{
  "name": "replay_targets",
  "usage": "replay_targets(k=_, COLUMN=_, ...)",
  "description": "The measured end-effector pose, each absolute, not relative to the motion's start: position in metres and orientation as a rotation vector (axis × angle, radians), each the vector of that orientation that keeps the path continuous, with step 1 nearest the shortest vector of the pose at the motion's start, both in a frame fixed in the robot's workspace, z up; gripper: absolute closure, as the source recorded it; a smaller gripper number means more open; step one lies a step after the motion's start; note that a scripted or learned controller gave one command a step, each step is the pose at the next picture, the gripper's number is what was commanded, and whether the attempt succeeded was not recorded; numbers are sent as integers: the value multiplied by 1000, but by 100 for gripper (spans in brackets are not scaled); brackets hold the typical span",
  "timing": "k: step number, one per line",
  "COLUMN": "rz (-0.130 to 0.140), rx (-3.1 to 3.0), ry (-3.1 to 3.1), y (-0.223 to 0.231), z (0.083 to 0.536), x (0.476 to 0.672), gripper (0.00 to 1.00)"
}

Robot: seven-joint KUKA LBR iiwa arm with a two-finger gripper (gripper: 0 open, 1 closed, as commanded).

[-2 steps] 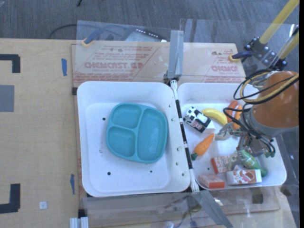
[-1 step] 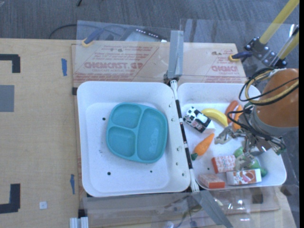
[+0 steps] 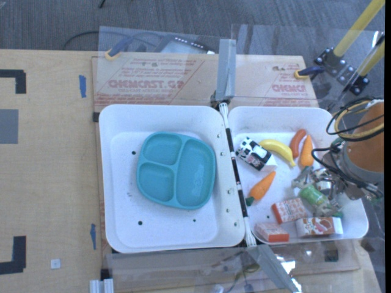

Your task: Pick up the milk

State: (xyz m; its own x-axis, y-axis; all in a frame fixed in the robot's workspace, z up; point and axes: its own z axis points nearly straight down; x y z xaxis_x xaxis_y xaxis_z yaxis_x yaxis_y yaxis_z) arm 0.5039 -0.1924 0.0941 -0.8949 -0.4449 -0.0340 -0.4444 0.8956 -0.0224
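The milk (image 3: 253,153) is a small black-and-white cow-patterned carton lying tilted at the upper left of the right bin (image 3: 357,227), close to the divider. My gripper (image 3: 316,190) hangs low over the right side of that bin, well to the right of the milk and a little nearer the front. It sits directly over a green item (image 3: 313,196), which its metal parts partly hide. The orange-banded wrist (image 3: 366,151) comes in from the right edge.
A yellow banana (image 3: 278,151) lies just right of the milk, with red and orange peppers (image 3: 301,146) beyond it and a carrot (image 3: 263,186) below. Orange cartons (image 3: 288,210) line the front of the bin. The left bin (image 3: 116,163) holds a blue divided plate (image 3: 177,171).
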Motion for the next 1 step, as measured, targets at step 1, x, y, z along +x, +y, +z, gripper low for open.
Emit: replay_targets(k=1, rz=-1, rx=-788, ry=3033, y=-209, z=87, x=580, gripper=0)
